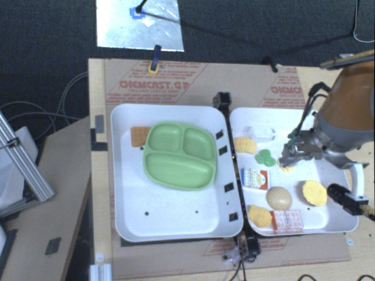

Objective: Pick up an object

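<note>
The gripper is low in the right bin, just above a small yellow bit next to the green toy. Can't tell if it's grasping anything. Near it: a yellow round thing, a tan ball, a small carton w/ red & blue print. The left bin has a green tray w/ 3 sections & a brown cracker touching its left edge.
</note>
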Robot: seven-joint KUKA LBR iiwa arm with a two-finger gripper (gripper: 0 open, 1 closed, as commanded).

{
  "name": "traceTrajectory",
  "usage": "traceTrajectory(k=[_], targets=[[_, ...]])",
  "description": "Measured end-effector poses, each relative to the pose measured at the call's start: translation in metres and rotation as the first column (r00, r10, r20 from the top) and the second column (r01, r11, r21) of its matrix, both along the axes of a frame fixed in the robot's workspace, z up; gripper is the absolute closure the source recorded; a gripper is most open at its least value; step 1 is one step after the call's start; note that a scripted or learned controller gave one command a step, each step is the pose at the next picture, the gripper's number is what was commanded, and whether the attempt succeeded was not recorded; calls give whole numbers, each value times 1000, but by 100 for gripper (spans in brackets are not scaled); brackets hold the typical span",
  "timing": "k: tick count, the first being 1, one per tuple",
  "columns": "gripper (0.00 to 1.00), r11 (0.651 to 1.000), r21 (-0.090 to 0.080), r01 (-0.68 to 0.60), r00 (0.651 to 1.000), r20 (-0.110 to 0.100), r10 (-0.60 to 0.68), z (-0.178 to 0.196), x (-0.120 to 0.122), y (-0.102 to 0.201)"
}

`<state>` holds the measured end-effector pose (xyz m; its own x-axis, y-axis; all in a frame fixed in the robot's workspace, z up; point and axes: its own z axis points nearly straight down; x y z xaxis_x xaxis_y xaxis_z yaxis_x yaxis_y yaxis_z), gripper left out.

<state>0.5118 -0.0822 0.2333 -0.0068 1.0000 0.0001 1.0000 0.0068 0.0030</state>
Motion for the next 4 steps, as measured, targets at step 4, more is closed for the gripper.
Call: traceTrajectory(k=[4], targets=[[100, 1000, 0, 5, 1000, -2, -5, 0, 4, 0]])
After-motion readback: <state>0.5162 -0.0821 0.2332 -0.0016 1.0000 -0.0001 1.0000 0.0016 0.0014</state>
